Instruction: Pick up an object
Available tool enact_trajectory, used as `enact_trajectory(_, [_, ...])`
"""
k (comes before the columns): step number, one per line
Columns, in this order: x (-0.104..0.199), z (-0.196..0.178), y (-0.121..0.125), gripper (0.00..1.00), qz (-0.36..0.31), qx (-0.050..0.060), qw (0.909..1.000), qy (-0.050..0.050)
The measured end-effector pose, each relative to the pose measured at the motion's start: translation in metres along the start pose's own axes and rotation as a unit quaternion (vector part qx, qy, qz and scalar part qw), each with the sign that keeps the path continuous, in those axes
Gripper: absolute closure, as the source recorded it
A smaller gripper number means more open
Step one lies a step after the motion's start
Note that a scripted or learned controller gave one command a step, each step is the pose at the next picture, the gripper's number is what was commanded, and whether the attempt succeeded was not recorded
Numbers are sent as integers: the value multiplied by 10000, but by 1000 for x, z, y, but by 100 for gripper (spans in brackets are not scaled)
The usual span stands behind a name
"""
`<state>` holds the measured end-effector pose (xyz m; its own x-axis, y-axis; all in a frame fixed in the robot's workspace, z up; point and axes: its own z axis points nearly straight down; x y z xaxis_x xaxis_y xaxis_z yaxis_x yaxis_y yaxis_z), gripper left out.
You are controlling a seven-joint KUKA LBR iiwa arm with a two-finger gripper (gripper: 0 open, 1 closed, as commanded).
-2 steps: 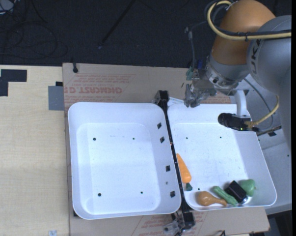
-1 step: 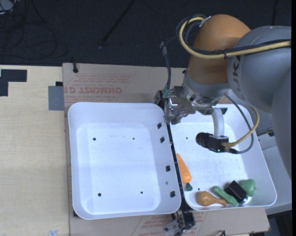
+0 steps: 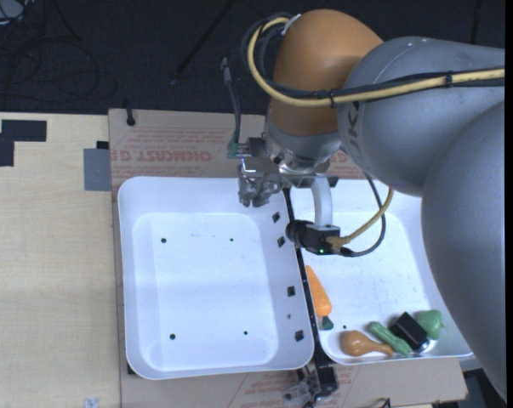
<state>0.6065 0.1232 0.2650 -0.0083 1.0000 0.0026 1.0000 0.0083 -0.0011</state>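
Orange carrot (image 3: 318, 292) lay in the right bin (image 3: 384, 270) against the divider, with other toys clustered near that bin's front corner. We saw the hand (image 3: 258, 187) above the bins' far edge, nothing visibly in it; whether it was clenched we could not tell. We judged the approach pending: descend over the carrot next.

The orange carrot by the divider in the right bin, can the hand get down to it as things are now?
Probably yes. The carrot lies alone against the right bin's inner wall, apart from the pile in the near corner, though that wall may crowd one side of the hand.
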Motion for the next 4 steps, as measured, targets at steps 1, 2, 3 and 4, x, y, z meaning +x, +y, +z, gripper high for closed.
enact_trajectory(1, [69,3,15,100,13,0,10000,-9])
enact_trajectory(2, [66,-6,14,100,15,24,10000,-23])
enact_trajectory(3, [91,54,37,100,25,31,10000,-25])
enact_trajectory(4, [121,-16,39,100,23,-20,10000,-2])
